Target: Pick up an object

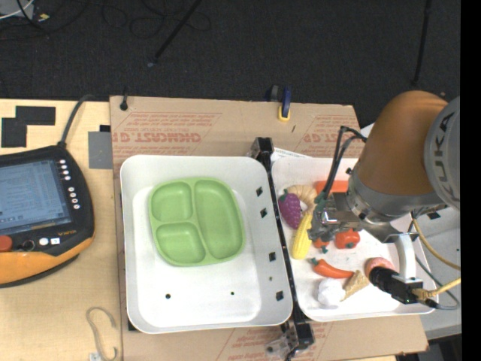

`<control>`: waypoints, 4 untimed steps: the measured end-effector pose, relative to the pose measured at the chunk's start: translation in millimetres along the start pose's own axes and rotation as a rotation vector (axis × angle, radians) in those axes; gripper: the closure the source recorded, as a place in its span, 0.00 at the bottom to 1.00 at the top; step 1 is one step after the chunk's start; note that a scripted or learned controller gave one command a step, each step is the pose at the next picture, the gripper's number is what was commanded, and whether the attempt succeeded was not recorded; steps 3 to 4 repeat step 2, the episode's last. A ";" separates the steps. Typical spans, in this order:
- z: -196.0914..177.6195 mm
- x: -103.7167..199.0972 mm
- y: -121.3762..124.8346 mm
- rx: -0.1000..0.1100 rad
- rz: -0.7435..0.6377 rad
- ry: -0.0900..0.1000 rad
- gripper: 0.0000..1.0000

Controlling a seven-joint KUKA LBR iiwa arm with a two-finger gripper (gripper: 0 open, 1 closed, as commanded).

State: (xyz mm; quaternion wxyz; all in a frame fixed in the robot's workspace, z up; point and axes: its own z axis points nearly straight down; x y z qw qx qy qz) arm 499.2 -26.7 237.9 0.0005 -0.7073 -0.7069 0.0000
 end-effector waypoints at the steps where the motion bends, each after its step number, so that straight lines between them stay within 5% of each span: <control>1: 5.6 5.0 -6.3 0.003 0.000 0.000 1.00; 4: 5.6 -9.1 -1.7 0.002 0.000 -0.001 1.00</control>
